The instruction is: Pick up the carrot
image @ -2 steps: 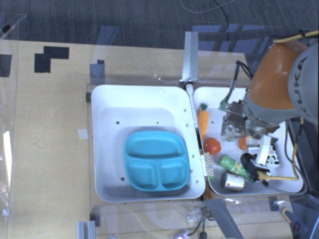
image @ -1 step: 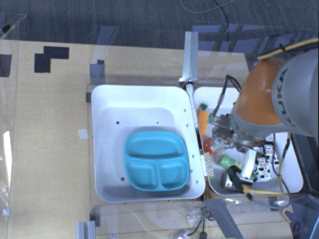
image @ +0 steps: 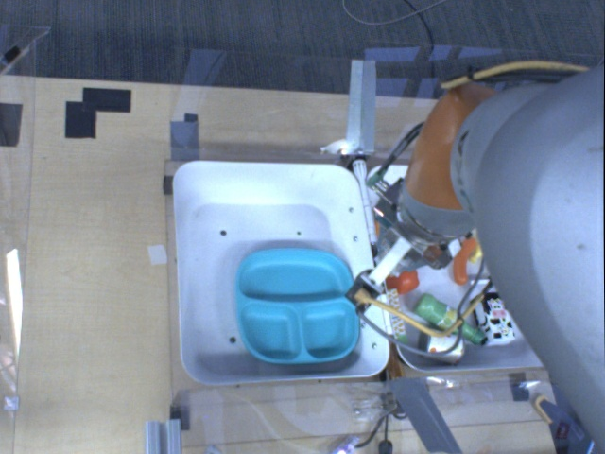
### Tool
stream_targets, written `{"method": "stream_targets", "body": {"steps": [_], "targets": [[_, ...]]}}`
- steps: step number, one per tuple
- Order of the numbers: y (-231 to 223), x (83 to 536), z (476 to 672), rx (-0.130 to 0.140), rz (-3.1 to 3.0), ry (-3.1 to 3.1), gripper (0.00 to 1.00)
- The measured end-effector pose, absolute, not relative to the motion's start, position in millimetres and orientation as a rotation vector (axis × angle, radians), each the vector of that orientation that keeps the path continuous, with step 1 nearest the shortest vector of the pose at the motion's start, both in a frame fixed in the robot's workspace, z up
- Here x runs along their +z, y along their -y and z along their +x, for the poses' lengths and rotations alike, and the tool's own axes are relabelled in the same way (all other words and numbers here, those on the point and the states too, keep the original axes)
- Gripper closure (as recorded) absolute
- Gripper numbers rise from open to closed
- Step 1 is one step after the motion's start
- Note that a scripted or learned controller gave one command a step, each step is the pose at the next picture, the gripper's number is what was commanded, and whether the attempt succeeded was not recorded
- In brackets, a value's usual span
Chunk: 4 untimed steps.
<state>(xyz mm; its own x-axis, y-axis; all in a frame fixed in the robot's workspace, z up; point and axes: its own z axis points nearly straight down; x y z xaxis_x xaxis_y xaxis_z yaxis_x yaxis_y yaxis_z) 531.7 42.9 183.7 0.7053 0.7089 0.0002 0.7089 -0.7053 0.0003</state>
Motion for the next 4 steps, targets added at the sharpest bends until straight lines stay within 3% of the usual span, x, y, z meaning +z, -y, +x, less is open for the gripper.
{"method": "stream_targets", "body": {"steps": [1, 2, 3, 4], "targets": [[-57, 239, 597.7, 0.005, 3.081, -0.609, 1.00], [-47, 194, 558.0, 0.001, 3.065, -0.691, 1.00], [-84, 237, 502.6, 0.003, 3.012, -0.897, 1.00], [-128, 355, 542.4, 0.014, 3.083, -0.605, 1.00]]}}
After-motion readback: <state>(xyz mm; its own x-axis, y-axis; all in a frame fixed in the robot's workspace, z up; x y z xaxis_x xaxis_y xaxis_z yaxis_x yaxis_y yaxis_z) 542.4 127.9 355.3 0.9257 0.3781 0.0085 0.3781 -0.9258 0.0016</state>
